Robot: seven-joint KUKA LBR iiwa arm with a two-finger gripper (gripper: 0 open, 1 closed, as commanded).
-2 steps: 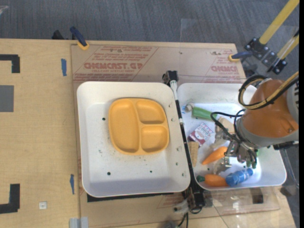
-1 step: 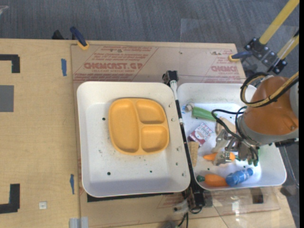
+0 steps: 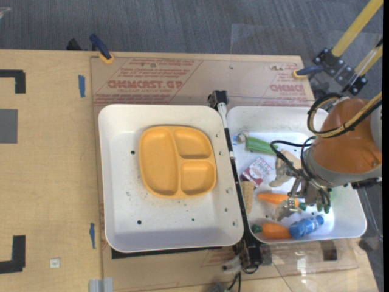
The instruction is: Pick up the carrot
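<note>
In the right white bin [image 3: 355, 221], toward six o'clock, two orange carrots [image 3: 272, 198] [image 3: 275, 230] crowd a blue bottle [image 3: 306, 226], so the jaws [image 3: 299, 201], whose spread I cannot tell, might snag clutter.

The gripper [image 3: 296, 201] hung over the right bin [image 3: 352, 221], just beside a carrot [image 3: 271, 197] at lower right of the frame. A second carrot [image 3: 274, 230] lay below, touching a blue bottle [image 3: 306, 226].

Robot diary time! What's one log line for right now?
claw: low in right bin | carrot: lying just left of claw | second carrot: near front wall | yellow plate: left bin
</note>
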